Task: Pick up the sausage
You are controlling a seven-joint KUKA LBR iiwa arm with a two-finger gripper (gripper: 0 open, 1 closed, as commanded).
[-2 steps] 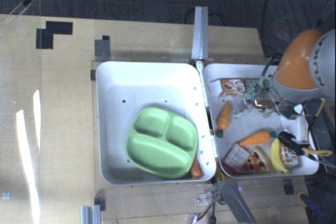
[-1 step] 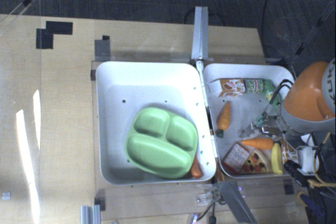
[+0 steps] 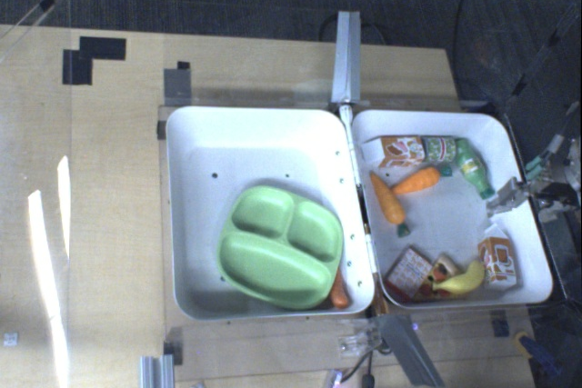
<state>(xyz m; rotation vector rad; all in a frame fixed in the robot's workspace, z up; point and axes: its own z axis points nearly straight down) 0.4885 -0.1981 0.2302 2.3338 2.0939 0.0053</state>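
The gripper [image 3: 511, 194] sits at the right edge of the frame, over the right rim of the right bin [image 3: 523, 282], about halfway down that bin's side. It is small and partly blurred there, so it is not possible to tell whether it is spread or pressed together, and nothing can be seen held in it. Nearest to it, just up and to the left, lies a green bottle [image 3: 466, 164], and just below it stands a small orange and white carton [image 3: 498, 260]. A banana [image 3: 460, 281] lies left of that carton along the bin's lower wall, beside a small printed box [image 3: 409, 267]. Further left, an orange carrot [image 3: 419, 181] lies near the middle top of the bin, under a printed packet [image 3: 406, 148], and a second carrot [image 3: 388, 200] lies close to the bin's left wall. Across the divider, the left bin [image 3: 195, 195] holds a green divided plate [image 3: 282, 245]. The sausage [image 3: 338, 291] appears to be the reddish-orange piece peeking out at the plate's lower right edge, in the lower right corner of the left bin, well apart from the gripper.
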